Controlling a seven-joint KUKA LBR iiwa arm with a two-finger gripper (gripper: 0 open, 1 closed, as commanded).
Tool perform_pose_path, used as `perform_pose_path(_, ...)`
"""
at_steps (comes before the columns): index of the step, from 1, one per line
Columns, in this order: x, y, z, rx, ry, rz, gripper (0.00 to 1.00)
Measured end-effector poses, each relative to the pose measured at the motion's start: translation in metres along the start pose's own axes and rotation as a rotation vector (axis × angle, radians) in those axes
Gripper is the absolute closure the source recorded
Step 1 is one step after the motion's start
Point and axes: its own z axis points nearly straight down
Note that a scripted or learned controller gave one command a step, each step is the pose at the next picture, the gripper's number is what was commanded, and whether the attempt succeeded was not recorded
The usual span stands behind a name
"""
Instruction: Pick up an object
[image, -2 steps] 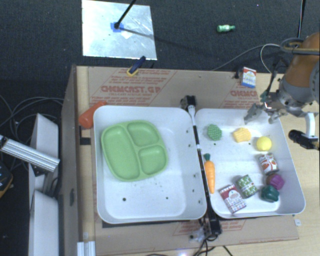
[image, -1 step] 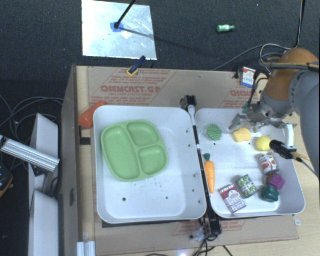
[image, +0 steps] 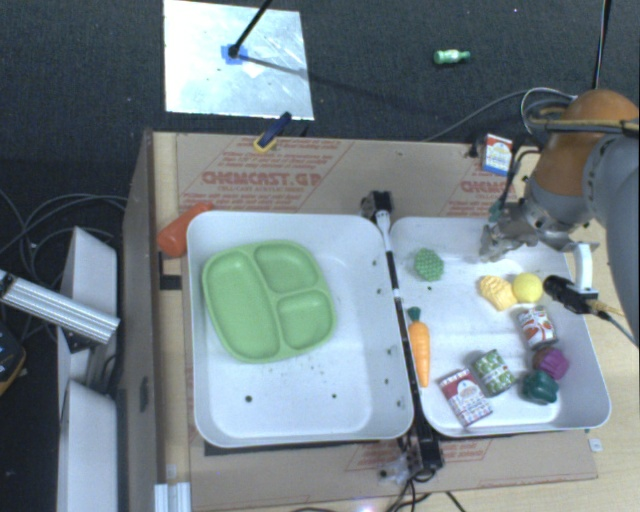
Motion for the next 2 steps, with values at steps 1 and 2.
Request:
perform_pose_path(1, -0.0264, -0.0681, -0.096, 0.001, 0.0, 0.006, 1.0)
perform_pose_path(2, -0.0255, -0.0684, -0.0947, 0.003, 0.001, 0.006, 0.0)
